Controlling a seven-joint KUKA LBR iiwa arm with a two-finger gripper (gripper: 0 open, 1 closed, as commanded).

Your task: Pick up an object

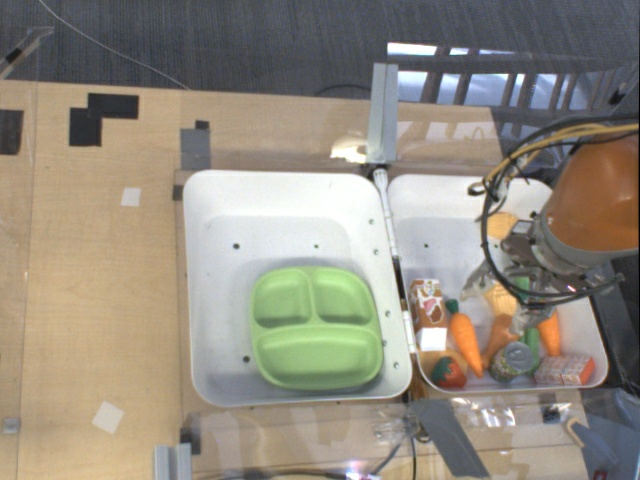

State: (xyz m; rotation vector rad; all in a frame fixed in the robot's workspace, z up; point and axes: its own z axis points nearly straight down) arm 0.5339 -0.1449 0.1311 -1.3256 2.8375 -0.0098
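Two shallow white bins sit side by side on the desk [90,298]: the left bin [215,268] and the right bin [430,218]. The left bin holds one green divided plate [316,326], which has three compartments. The right bin holds a heap of toy food. Three orange carrots can be counted there: one [464,339] near the middle, one [497,335] beside it, and one [549,332] further right. There is one small carton [429,302], one red tomato-like piece [449,371], one round can [514,360], and one red packet [565,370]. Some yellow pieces [500,226] lie partly hidden under the arm; their number cannot be told.
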